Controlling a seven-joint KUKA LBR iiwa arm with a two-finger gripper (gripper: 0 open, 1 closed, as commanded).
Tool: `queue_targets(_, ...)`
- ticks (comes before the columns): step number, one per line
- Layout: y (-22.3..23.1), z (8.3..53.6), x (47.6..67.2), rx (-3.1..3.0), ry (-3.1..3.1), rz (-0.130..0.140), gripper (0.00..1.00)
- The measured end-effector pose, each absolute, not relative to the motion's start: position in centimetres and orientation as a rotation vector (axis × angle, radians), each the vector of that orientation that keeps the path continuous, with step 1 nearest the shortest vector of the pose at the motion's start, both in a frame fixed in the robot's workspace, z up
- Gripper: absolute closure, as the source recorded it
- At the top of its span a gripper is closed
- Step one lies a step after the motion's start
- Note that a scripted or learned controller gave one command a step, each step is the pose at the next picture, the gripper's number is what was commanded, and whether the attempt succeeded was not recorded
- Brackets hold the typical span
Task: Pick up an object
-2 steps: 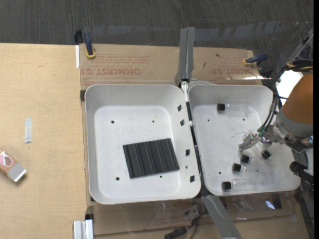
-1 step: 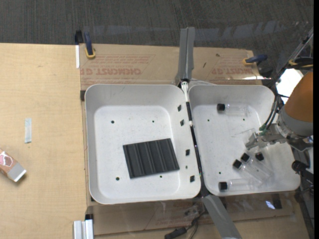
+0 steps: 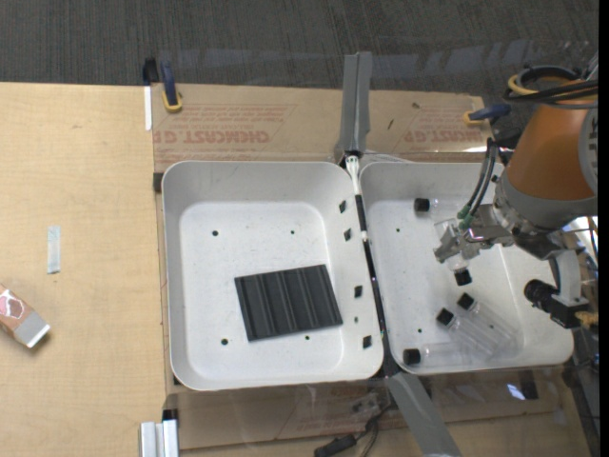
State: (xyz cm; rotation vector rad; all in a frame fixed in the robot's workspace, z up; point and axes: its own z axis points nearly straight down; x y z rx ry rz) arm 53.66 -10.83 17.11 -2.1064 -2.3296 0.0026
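Note:
A dark grey ribbed slab lies flat in the left bin, a little below its middle. Several small clear vials with black caps are scattered in the right bin: one near the back, one at the centre, two more further forward, and one by the front rim. A clear plastic piece rests at the front right. My gripper hangs over the middle of the right bin, just behind the central vial. Nothing shows between its tips.
The arm with its orange band and cables covers the right bin's far right side. A grey divider bar runs between the bins. On the bench at left lie a small wrapped item and a grey strip.

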Motion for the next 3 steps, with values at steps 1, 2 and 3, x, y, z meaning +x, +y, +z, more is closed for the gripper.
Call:
queue_targets(1,-9.6,23.2,51.8,-2.131,-2.307,0.004,1.00)
queue_targets(2,-4.8,22.4,57.0,-2.133,-2.305,0.005,1.00)
queue_targets(3,-4.5,23.6,58.2,-2.167,-2.274,0.005,1.00)
